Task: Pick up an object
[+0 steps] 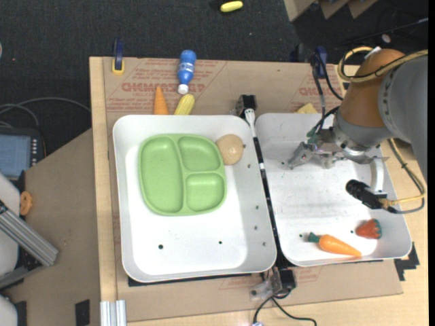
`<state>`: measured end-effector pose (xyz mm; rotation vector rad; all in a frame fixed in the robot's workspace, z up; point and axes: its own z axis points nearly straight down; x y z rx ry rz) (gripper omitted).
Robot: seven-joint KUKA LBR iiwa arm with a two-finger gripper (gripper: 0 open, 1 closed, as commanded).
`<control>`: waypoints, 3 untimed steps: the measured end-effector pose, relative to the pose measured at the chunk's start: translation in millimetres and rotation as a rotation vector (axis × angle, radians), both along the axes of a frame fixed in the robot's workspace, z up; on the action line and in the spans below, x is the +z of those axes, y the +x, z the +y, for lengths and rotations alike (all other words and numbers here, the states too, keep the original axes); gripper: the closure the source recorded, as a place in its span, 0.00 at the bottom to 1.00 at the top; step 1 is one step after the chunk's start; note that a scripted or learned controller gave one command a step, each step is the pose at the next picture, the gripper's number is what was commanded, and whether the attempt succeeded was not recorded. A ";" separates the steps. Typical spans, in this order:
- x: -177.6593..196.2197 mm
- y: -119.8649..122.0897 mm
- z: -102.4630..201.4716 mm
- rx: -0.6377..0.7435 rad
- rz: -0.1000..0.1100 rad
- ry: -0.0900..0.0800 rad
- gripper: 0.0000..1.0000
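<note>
In the right bin [299, 202], an orange carrot [333, 244] with a green tip lies near the front edge. A small red fruit [368, 229] sits just to its right. My gripper [301, 156] hangs low over the back part of this bin, pointing left, well behind the carrot and the red fruit. Nothing shows in its grasp. The grey arm with its orange band [363, 97] reaches in from the right. In the left bin [183, 250] a green divided plate [182, 174] lies with a beige round object [231, 148] at its back right corner.
Behind the left bin, on the cardboard, lie a blue and white bottle [186, 70], a small orange carrot [160, 102] and a yellow corn cob [184, 104]. A black clamp [247, 105] sits where the two bins meet at the back. A yellow object [231, 7] lies on the dark floor.
</note>
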<state>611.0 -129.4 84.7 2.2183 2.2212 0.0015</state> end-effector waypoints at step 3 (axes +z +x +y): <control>0.0 0.0 0.0 0.000 0.000 0.000 0.00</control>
